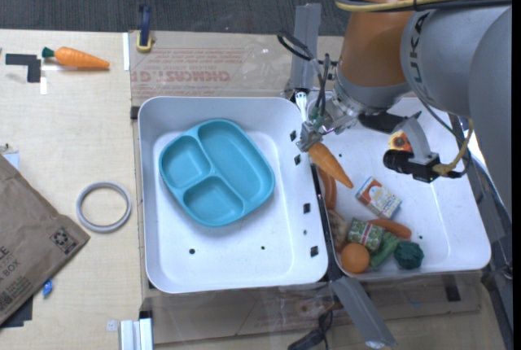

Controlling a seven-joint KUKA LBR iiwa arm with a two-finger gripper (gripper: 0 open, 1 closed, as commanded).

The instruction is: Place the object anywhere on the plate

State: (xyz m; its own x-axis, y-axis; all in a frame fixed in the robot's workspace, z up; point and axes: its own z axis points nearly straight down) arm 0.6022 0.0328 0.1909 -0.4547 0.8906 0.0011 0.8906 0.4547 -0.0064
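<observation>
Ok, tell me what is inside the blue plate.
Nothing lies in the blue plate: all three compartments show bare. The toy carrot hangs at the gripper, over the right bin.

Arm (456, 31): 1 unit, grey, orange band above wrist, entering from the right, bent downward over the bench. Gripper (311, 137): 2 fingers, pointing down, closed on the top end of a carrot (330, 164).

Robotics lab, grey industrial arm with orange band (383, 6), pale wooden worktop (65, 137), two shallow white plastic bins (155, 202), toy food
</observation>
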